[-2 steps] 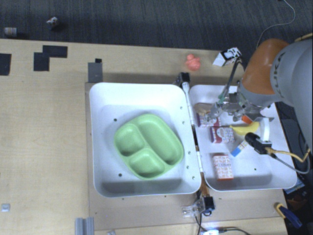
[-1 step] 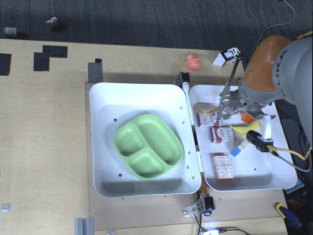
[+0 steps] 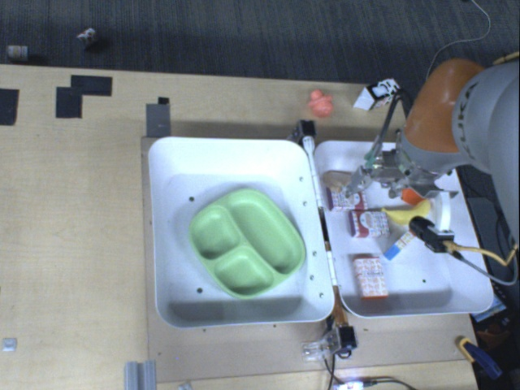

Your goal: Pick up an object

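The jaws (image 3: 354, 187) are being held over the right bin (image 3: 455, 299), above a box (image 3: 344, 197) at its upper left; how far open cannot be told.

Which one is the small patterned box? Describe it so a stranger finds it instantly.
Start at the right-hand bin. Look at its near end, away from the end effector. The small patterned box lies there alone, pale with reddish speckles, apart from the cluttered items farther back.
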Controlling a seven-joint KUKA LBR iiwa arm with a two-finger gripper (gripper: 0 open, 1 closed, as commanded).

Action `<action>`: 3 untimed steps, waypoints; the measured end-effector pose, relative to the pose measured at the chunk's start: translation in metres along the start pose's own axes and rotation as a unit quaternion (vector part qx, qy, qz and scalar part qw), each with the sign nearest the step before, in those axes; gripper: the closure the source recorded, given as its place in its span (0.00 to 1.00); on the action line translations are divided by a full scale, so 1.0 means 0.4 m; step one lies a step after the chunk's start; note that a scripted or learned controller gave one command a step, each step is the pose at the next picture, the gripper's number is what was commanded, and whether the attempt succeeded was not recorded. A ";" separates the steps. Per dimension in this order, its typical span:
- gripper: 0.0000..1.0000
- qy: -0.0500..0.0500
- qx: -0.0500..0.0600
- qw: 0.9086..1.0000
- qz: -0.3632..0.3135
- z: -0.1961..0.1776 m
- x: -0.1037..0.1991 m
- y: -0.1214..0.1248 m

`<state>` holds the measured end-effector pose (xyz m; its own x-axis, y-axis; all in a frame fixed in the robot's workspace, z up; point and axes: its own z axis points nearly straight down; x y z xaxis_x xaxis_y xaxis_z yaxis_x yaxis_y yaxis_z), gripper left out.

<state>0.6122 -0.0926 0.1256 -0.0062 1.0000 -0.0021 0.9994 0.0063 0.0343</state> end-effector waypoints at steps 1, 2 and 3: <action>0.00 -0.001 0.011 1.000 0.002 0.089 0.009 -0.067; 1.00 0.000 0.010 1.000 0.002 0.064 0.011 -0.064; 0.00 0.000 0.010 1.000 0.002 0.065 0.011 -0.064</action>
<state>0.5874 -0.0884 0.0988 -0.0028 1.0000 -0.0021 0.9999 0.0028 0.0147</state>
